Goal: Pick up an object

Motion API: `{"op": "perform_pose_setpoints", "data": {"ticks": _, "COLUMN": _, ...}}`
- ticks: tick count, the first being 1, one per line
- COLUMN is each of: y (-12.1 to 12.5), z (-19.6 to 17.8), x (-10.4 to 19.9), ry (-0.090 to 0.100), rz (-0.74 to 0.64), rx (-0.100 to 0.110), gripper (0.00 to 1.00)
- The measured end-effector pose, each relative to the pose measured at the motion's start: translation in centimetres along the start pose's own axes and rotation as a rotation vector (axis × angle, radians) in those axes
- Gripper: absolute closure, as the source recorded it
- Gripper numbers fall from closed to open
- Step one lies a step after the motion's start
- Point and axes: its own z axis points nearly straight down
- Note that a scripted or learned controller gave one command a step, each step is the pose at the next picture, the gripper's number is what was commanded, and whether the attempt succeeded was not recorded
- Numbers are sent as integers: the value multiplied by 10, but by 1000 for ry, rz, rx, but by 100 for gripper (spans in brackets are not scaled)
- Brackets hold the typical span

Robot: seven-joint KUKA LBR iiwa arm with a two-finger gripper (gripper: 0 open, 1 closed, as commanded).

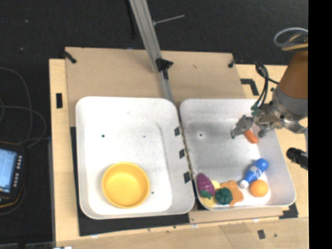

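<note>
You see the gripper [251, 130] over the right bin [218, 118], near its right wall. Its fingers [239, 128] are spread, and a small orange piece [251, 136] sits between them; whether they pinch it you cannot tell. Along the front wall of this bin lie a blue bottle [254, 171], an orange ball [259, 189], a green toy [224, 195] and a purple toy [204, 184]. The left bin [124, 123] holds a yellow bowl [125, 184].

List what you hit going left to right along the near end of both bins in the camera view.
yellow bowl → purple toy → green toy → blue-capped bottle. The orange ball overlaps the bottle's span, so its place is unclear.
</note>
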Motion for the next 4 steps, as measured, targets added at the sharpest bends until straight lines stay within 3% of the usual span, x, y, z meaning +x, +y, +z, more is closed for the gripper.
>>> {"op": "perform_pose_setpoints", "data": {"ticks": 1, "y": 0, "z": 0, "x": 0, "ry": 0, "rz": 1, "rx": 0, "gripper": 0}}
{"op": "perform_pose_setpoints", "data": {"ticks": 3, "y": -12, "z": 93, "x": -2, "ry": 0, "rz": 3, "rx": 6, "gripper": 0}}
{"op": "perform_pose_setpoints", "data": {"ticks": 4, "y": -12, "z": 120, "x": -3, "ry": -1, "rz": 4, "rx": 1, "gripper": 0}}
